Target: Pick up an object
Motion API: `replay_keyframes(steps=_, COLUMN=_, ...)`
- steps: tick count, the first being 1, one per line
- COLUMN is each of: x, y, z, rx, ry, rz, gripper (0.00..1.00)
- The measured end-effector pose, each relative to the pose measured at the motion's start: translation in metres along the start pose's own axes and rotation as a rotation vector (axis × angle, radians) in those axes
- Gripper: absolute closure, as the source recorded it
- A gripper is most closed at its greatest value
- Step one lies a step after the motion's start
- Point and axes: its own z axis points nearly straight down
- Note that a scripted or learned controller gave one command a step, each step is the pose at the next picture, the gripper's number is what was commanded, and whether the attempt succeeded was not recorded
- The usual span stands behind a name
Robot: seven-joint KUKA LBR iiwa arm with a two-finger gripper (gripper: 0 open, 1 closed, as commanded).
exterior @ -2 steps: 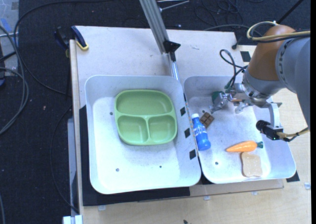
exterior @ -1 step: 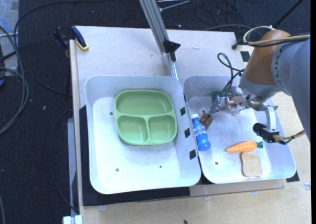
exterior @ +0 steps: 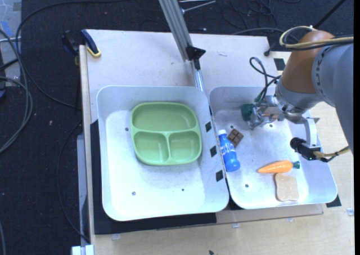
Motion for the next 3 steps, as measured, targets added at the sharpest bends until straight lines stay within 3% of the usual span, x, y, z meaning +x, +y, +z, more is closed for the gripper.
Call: replay_keyframes(steps=3, x=0.001, y=-0.009, z=-0.156, rx=-0.003, ry=0.001, rz=-0.001, gripper=1.00)
